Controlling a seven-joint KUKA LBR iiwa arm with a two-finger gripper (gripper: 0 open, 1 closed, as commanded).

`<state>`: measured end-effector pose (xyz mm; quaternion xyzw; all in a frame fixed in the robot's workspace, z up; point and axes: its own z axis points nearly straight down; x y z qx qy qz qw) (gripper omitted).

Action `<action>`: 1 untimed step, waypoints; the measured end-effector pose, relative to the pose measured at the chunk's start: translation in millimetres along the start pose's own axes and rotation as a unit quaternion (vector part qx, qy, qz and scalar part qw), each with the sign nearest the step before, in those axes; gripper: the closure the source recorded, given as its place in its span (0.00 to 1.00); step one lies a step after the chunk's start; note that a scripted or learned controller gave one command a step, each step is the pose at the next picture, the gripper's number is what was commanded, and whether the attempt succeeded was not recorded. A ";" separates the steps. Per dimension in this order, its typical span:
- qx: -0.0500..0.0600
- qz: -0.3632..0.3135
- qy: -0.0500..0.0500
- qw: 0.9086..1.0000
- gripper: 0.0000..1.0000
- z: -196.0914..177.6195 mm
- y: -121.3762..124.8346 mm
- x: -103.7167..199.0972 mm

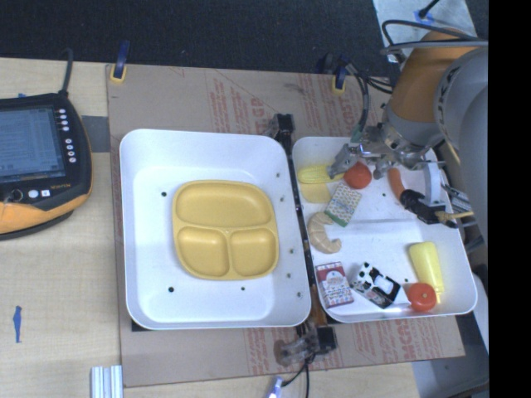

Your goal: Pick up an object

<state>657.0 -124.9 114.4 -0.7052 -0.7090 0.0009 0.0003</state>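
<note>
The gripper (358, 166) is poised over a tomato (358, 177) in the right bin (465, 301); its opening cannot be told. A secure closure is needed next.

Single fixed camera above bench, slanted downward, both bins (133, 222) seemingly mid-distance

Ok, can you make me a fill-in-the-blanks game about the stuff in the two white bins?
1. The yellow divided plate lies in the ____ bin.
2. The plate has ____ compartments.
3. The gripper hangs over the right bin, right beside a small round ____ ball.
4. The croissant lies against the right bin's ____ wall.

Missing words: left; three; red; left
</note>
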 end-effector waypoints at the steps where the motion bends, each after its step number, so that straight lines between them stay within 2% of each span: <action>1: 0.006 -0.001 0.000 1.000 1.00 -12.6 -1.3 -2.5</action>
